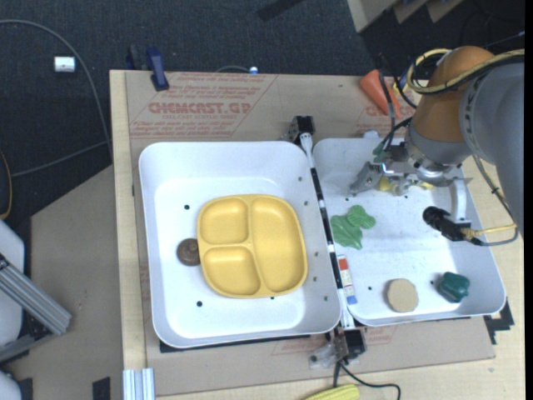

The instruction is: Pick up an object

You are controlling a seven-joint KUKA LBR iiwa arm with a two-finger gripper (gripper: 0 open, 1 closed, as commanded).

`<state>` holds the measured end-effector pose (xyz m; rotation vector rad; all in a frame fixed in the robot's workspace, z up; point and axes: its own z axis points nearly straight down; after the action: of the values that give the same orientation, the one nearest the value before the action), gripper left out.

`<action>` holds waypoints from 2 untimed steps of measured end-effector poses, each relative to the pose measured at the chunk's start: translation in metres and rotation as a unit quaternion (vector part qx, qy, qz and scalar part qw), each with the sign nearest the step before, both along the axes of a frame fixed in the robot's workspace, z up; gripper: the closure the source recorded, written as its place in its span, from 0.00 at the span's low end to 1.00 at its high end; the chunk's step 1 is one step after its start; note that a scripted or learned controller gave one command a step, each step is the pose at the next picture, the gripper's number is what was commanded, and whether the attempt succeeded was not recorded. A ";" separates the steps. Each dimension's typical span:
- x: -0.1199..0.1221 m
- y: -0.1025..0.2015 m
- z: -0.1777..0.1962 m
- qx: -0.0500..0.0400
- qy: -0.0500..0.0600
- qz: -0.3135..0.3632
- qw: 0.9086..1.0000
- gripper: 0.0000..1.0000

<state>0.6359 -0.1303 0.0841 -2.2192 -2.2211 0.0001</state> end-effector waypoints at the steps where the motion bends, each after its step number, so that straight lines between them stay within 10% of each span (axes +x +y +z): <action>1: 0.026 -0.033 -0.003 0.006 0.012 -0.001 1.000 0.00; 2: 0.031 -0.082 0.084 -0.002 -0.003 0.000 1.000 0.00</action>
<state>0.6673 -0.2123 0.1680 -2.2248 -2.2251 -0.0015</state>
